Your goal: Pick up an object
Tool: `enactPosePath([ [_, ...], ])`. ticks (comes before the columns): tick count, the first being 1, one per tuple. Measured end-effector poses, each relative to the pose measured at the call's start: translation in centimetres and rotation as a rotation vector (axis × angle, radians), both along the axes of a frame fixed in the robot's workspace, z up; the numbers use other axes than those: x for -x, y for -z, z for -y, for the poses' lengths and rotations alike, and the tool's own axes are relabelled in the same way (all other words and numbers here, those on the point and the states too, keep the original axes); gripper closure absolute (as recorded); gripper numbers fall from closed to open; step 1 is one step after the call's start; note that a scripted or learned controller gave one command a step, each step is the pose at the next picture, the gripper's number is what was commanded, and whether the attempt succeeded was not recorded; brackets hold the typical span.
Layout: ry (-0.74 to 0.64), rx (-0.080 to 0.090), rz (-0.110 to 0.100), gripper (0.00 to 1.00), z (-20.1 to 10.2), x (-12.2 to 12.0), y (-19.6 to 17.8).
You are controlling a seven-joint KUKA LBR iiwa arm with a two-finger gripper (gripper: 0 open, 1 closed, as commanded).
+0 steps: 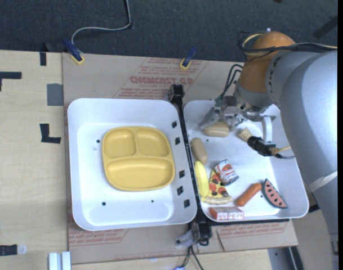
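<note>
My gripper (217,118) is low over the far end of the right bin (289,176), under the grey arm with its orange band (255,77). Right beneath it, touching or nearly so, lies a beige bun-shaped piece (216,130). Nearer in the same bin lie a tan oblong piece (199,149), a yellow banana (201,178), a small red and white can (226,172), a pizza slice (217,189), a sausage (248,194), a watermelon slice (274,194) and a flat red and white pack (226,214).
The left bin (84,151) holds a yellow divided plate (138,157). A black divider with clips (182,151) runs between the bins. A cable and a dark connector (261,145) hang by the wrist over the right bin. Cardboard (132,77) lies under both bins.
</note>
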State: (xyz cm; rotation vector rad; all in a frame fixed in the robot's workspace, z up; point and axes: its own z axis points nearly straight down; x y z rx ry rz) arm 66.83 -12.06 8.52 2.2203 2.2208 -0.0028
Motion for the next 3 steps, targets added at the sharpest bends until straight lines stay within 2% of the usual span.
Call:
enactPosePath([
  [1,-0.001,0.001,0.0,1.0,0.0,0.0,-0.9],
  [2,-0.002,-0.003,0.001,1.0,-4.6,6.9,-9.9],
  [3,0.0,-0.002,-0.002,1.0,-6.5,13.9,-12.0],
])
